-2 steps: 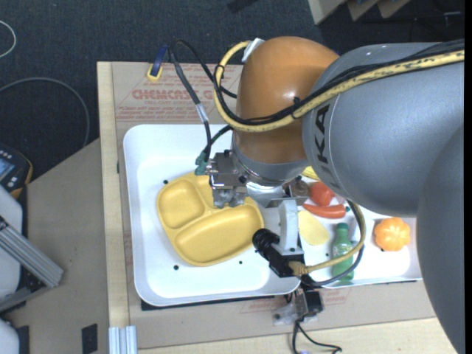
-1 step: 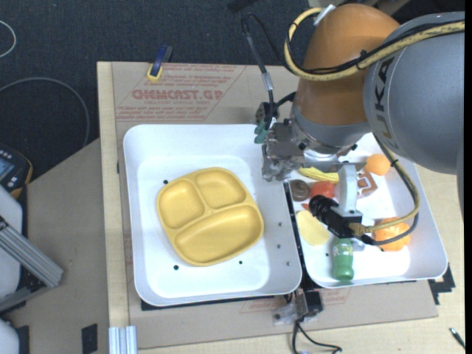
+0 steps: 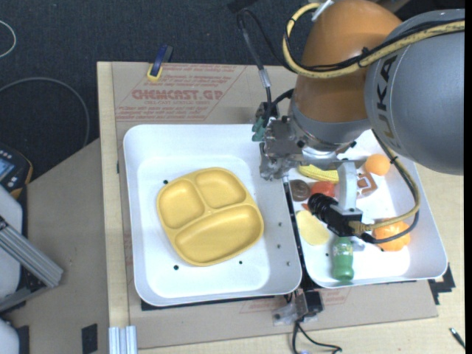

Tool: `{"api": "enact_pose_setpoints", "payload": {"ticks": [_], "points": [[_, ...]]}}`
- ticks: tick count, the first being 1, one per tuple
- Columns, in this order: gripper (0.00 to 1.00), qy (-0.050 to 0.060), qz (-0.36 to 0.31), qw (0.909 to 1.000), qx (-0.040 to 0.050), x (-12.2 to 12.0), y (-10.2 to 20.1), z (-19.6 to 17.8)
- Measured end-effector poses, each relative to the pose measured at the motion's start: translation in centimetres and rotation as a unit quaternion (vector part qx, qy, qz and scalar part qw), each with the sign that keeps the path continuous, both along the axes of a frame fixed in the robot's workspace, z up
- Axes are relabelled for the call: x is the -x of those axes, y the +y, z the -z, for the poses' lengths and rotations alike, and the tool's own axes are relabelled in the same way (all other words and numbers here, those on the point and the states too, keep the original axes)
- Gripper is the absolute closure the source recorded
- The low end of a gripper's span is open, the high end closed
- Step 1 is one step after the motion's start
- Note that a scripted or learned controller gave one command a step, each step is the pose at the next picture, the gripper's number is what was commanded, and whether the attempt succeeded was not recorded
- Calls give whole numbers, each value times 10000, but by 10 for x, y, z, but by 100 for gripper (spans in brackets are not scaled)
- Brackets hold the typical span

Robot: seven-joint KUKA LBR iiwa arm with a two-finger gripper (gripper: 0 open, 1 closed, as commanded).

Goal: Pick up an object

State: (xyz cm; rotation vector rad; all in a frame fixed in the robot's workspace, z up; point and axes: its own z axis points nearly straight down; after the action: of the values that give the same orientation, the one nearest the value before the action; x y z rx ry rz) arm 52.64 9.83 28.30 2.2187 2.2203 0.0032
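Nearest the camera, at the front of the right bin (image 3: 431,260), a green bottle-shaped toy (image 3: 342,260) lies with its long axis running front to back, its pale cap end toward the far side. Just beyond it sit a pale yellow flat piece (image 3: 313,229) and an orange rounded piece (image 3: 391,234), smooth like plastic. In the left bin (image 3: 140,198) rests a glossy yellow divided tray (image 3: 210,214), rounded and three-sectioned, its long axis slanting from far left to near right. The grey arm (image 3: 431,87) reaches in from the right, its orange band (image 3: 343,39) bulging above the wrist, which points down over the divide between the bins. The gripper (image 3: 276,164) hangs there; whether it is open or closed cannot be told. Farther back lies a yellow banana toy (image 3: 318,173)
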Motion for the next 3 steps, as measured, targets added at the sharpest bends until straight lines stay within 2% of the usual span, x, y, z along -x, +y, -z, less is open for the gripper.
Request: {"api": "enact_pose_setpoints", "payload": {"ticks": [2, 3], "points": [[100, -9, -5, 10000, 3, -1, 1, -20], [100, 54, -10, 10000, -5, 50, 21, 0]]}}
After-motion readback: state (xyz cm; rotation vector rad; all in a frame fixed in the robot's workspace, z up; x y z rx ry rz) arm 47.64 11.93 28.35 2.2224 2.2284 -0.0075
